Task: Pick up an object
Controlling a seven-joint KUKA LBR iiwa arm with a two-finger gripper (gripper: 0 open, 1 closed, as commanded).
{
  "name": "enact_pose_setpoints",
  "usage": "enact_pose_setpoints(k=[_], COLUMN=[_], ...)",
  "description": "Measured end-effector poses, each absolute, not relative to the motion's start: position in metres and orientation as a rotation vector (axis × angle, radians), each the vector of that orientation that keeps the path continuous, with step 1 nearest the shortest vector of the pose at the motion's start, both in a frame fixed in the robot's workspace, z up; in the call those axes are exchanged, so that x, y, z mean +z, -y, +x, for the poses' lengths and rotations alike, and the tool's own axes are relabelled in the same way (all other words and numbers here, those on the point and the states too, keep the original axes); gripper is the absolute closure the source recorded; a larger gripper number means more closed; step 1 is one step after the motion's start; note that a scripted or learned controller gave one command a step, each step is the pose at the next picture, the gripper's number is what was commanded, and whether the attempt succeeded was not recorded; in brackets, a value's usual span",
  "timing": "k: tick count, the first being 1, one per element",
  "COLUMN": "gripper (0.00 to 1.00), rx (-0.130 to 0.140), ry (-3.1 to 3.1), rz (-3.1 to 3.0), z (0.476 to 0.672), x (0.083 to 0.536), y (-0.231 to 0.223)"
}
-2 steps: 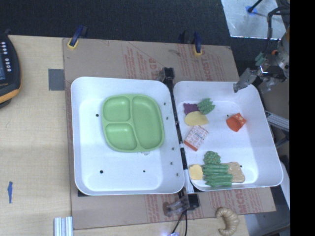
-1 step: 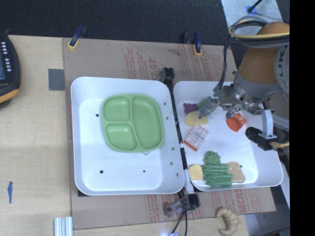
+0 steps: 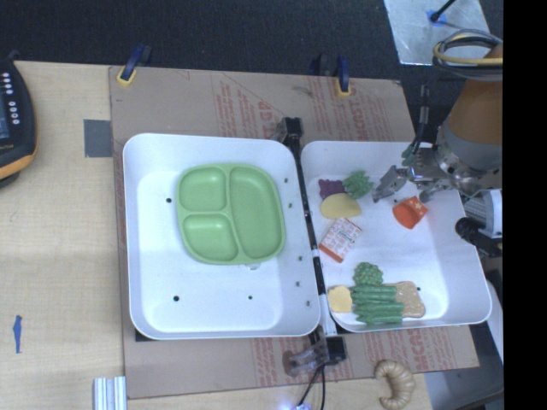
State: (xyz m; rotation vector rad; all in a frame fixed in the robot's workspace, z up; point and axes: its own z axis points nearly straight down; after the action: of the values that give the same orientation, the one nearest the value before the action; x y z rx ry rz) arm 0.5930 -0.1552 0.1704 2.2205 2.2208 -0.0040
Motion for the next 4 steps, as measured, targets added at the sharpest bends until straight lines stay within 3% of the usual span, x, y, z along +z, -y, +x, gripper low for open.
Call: enact_pose_setpoints(k=[1, 2, 3, 4], gripper=[0.0, 0.0, 0.0, 1.0], rx=[-0.002, -0.011, -0.008, -0.008], ry=[-2.218, -2.231, -2.231, -2.229], rz=[2.218, 2.224, 2.22, 2.219], z=[0.612, 0.601, 0.611, 0.611], x=[0.21, 0.131, 0.089, 0.103], y=[0.207, 0.206, 0.211, 0.212])
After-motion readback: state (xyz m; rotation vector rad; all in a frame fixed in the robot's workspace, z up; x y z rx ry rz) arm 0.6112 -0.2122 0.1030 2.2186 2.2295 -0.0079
